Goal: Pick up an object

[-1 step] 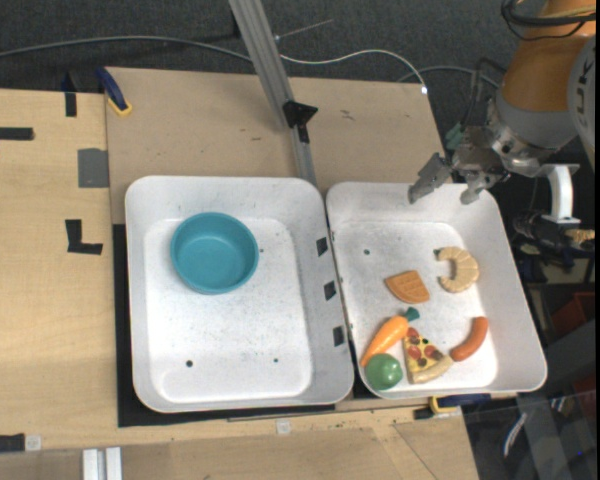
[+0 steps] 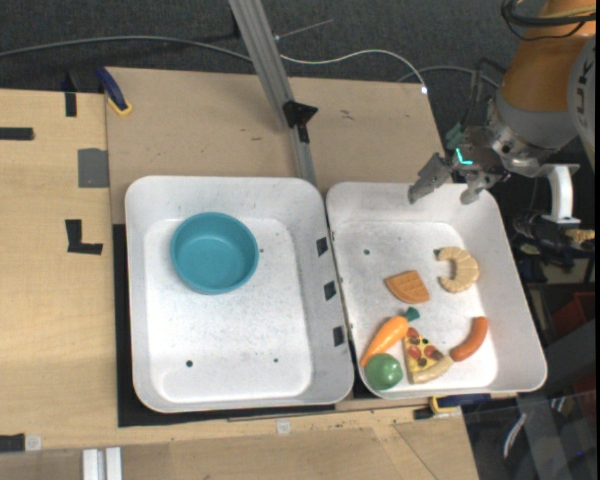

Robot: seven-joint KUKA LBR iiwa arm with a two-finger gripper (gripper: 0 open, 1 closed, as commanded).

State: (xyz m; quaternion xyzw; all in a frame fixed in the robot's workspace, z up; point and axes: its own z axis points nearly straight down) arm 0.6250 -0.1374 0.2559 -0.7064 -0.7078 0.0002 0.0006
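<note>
Item: tan wooden surface [image 2: 210,128] bearing two shallow white plastic bins side by side. Left white bin [image 2: 150,268]: holds one round teal plastic bowl [image 2: 214,252], upright, set toward the bin's upper left, apart from the walls. Right white bin [image 2: 480,223]: holds six toy food pieces, all in its lower half. Tan wedge-shaped toy bread slice [image 2: 408,287], near the centre; pale beige curved toy croissant [image 2: 458,269], just to its right, apart from it. Orange toy carrot with green top [image 2: 388,333], lying aslant below the bread slice. Round green toy ball-shaped fruit [image 2: 383,371], at the carrot's lower end, touching or nearly so. Toy pizza slice with red spots [image 2: 423,356], just beside the carrot and the green fruit. Red-orange curved toy sausage [image 2: 469,339], right of the pizza slice, near the bin's right wall. Grey two-finger gripper [image 2: 447,183] on the grey and orange arm [image 2: 540,78]: positioned over the right bin's upper rim, well apart from all toy pieces; jaws spread apart, nothing between them. Slanted grey metal post [image 2: 270,58] rises from between the bins.
</note>
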